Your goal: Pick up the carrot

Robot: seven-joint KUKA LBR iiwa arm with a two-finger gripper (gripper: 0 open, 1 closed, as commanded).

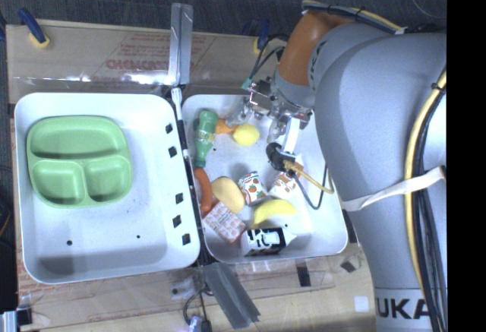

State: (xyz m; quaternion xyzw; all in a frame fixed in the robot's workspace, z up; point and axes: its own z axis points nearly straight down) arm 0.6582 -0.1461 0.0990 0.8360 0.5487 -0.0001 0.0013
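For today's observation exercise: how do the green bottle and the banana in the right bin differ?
The green bottle is green and lies lengthwise near the bin's left wall, towards its far end; the banana is yellow, curved, and lies crosswise near the front. Both rest in the right bin among other toy foods.

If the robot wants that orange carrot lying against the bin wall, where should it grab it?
Probably around the middle of the carrot, coming straight down from above. It lies lengthwise along the right bin's left wall, with a yellowish potato-like piece close on its other side, so fingers would best straddle its narrow width, though room looks tight.
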